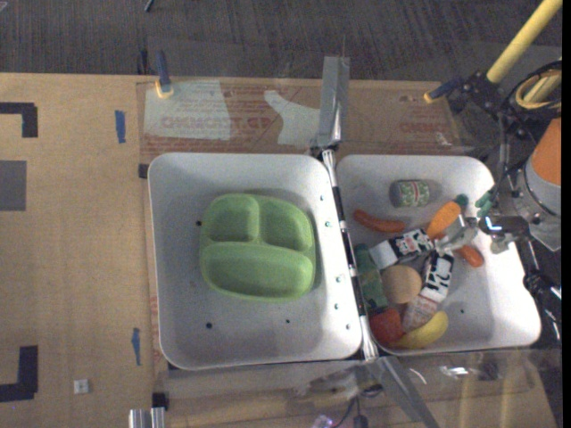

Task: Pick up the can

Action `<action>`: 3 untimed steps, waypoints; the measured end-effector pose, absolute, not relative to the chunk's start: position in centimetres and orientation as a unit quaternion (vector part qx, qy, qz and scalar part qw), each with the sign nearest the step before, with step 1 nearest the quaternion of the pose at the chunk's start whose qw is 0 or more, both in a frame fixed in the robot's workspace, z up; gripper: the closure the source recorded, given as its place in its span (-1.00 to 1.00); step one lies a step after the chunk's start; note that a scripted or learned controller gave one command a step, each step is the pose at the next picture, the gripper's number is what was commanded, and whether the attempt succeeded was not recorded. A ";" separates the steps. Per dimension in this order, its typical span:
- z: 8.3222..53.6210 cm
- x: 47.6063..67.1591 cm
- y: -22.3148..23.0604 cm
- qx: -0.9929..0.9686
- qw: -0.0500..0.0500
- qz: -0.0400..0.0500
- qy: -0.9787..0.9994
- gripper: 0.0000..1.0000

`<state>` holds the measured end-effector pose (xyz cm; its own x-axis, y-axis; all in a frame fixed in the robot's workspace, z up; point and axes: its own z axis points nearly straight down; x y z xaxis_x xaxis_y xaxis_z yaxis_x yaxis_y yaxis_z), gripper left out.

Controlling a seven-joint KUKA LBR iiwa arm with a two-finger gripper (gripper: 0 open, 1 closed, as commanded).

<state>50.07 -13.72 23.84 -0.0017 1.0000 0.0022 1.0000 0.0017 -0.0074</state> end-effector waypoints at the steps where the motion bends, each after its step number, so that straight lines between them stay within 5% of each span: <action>1: 20.4 55.5 -13.1 -0.767 0.000 0.001 -0.641 -1.00; 2: 13.7 65.4 -13.9 -0.787 0.000 0.001 -0.616 -1.00; 3: 8.5 64.5 -12.8 -0.810 -0.001 -0.001 -0.586 -1.00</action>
